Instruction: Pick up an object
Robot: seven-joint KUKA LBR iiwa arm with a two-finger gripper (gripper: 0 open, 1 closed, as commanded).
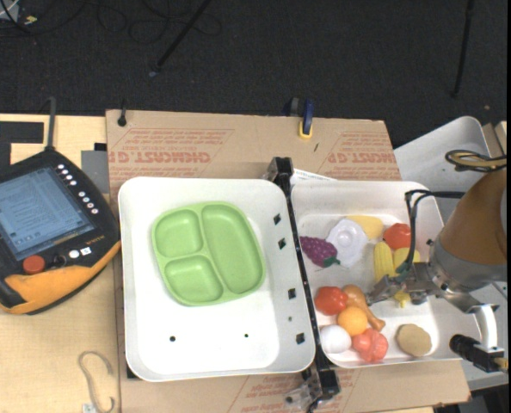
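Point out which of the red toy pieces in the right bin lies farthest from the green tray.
The red tomato by the corn, at the bin's far right; the other red piece and the pink one lie closer.

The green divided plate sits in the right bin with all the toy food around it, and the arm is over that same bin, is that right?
Not quite. The green divided plate lies in the left bin, apart from the food. The toy food is in the right bin, and the arm is over that right bin, as the camera view shows.
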